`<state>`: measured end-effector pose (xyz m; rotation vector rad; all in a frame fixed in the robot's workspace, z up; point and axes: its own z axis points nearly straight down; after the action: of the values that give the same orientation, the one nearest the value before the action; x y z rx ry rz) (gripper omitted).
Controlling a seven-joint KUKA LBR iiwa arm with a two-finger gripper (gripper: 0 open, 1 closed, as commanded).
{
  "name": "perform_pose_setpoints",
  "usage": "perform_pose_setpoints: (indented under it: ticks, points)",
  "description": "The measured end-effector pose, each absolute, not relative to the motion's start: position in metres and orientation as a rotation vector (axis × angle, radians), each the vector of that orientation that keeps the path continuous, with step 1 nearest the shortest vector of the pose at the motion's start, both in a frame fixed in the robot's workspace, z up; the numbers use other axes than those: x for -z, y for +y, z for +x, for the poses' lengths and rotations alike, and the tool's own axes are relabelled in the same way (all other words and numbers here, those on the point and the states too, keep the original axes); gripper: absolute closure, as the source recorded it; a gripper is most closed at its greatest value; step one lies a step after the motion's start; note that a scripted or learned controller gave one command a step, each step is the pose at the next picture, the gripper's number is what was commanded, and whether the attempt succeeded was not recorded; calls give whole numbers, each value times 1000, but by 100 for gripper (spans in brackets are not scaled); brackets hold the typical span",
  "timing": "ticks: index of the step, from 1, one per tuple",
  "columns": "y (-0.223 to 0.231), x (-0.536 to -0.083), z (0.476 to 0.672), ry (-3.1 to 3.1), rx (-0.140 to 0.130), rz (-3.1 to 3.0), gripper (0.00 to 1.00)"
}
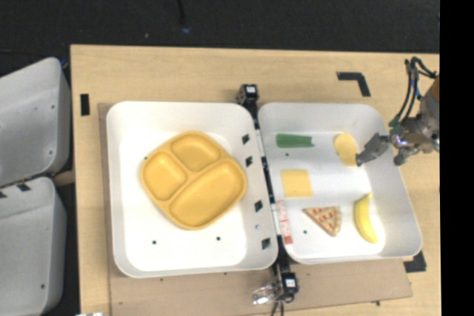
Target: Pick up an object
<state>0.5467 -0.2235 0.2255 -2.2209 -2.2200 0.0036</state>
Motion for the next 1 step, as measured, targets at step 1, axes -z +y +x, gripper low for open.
perform_pose_setpoints:
  ticks: [1]
  points:
    - [-217,-168,539,-2217,-5,-2221,0]
